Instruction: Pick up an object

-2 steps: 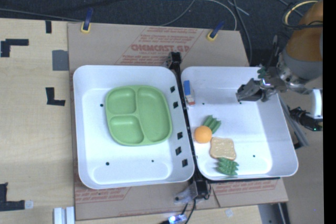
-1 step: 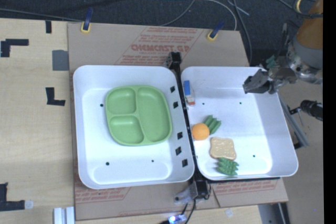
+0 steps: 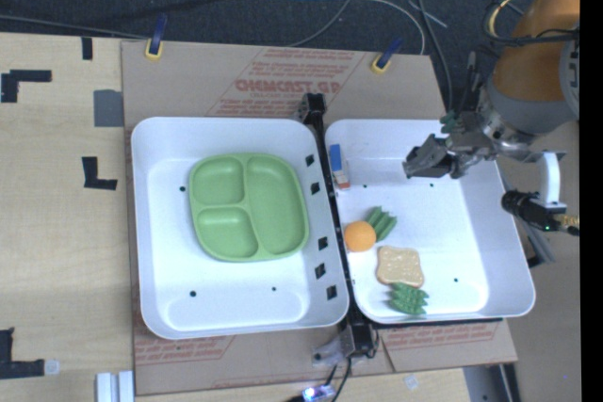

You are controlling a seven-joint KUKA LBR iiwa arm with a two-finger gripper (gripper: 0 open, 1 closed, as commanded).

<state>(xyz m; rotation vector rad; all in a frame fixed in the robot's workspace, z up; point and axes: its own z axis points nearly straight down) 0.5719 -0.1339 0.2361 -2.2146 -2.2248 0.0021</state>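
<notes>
While my jaws (image 3: 426,161) hang over the upper part of the right bin (image 3: 490,231), I can't tell from this angle whether they are released or clenched; nothing visible between them. They are dark, pointing left, above bare white floor near the bin's back wall. My grey wrist and orange band sit at the right edge of view.

Candidate objects, all in the right bin:
- small blue-and-white box with an orange end (image 3: 336,165), against the left wall, left of the jaws and apart from them
- orange ball (image 3: 359,236) below it, touching a green leafy piece (image 3: 381,222) on its upper right
- slice of toy bread (image 3: 399,266) just below-right of the ball
- second green leafy piece (image 3: 409,298) touching the bread's lower edge

All four food items lie well below the jaws, toward the front left of the bin.

Left bin (image 3: 160,231) holds a green divided plate (image 3: 249,206), three compartments, lying flat near centre. Both bins sit on a cardboard sheet (image 3: 283,80) on the surface.
</notes>
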